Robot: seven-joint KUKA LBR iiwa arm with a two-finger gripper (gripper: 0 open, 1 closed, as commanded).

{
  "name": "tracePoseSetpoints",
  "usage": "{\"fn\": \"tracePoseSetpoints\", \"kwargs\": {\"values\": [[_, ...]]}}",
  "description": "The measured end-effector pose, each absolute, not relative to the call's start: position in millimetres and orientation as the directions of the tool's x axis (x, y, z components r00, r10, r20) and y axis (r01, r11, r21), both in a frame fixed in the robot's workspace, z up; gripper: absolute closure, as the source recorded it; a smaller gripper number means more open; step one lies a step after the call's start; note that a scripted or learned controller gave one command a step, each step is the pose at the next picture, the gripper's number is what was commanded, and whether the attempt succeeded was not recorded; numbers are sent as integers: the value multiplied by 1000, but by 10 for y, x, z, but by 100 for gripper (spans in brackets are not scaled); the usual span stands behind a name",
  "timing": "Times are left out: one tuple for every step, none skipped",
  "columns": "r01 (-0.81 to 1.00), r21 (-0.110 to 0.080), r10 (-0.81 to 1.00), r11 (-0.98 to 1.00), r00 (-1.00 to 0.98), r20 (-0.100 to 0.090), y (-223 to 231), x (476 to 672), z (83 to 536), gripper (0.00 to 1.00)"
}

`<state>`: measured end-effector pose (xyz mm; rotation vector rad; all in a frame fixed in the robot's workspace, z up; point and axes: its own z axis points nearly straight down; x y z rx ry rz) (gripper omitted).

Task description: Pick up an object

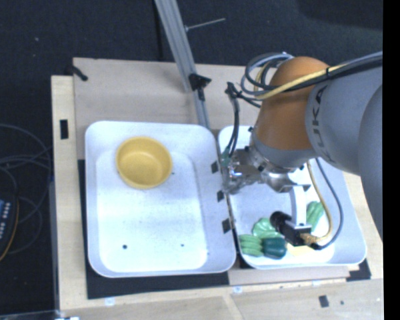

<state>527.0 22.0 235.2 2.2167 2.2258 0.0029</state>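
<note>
Green pieces [262, 230] lie bunched in the near corner of the right bin [345, 240], with a teal block [275, 248] touching them. These look like the likeliest things to pick. A yellow bowl [144, 162] sits upright and well apart in the left bin [153, 225]. The gripper [240, 175] hangs under the arm [297, 115] by the right bin's left wall, near the pieces but short of them. Whether it is open or closed, or has hold of anything, cannot be told from here. To do this step well, I would choose a piece at the edge of the bunch, centre over it and come straight down. That approach should keep clear of the wall and avoid nudging the neighbouring pieces before closing.
</note>
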Motion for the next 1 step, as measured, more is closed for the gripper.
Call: {"fn": "tracePoseSetpoints", "kwargs": {"values": [[1000, 0, 1000, 3, -3, 1, 720, 5198, 2274, 100]]}}
